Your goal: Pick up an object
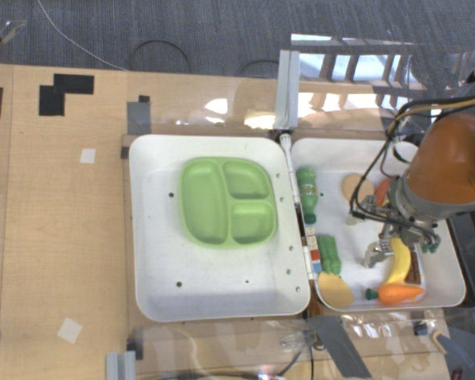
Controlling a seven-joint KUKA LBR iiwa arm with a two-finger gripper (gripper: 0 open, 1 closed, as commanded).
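Below, hand (pixel 382 248) hung low in right bin (pixel 451 287), just beside banana (pixel 399 262); finger spread impossible to tell. Carrot (pixel 399 294) lay near front wall, touching banana's lower end. Green bottle (pixel 306 191) and green block (pixel 329 253) lined bin's left wall, tan piece (pixel 336 289) in front corner. Bare floor remained mid-bin. Left bin (pixel 154 287) carried green divided plate (pixel 226 201), wide margins around it.

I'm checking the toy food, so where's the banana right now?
In the camera view the banana lies in the right bin, near its front right corner, just under the gripper and directly behind the carrot.
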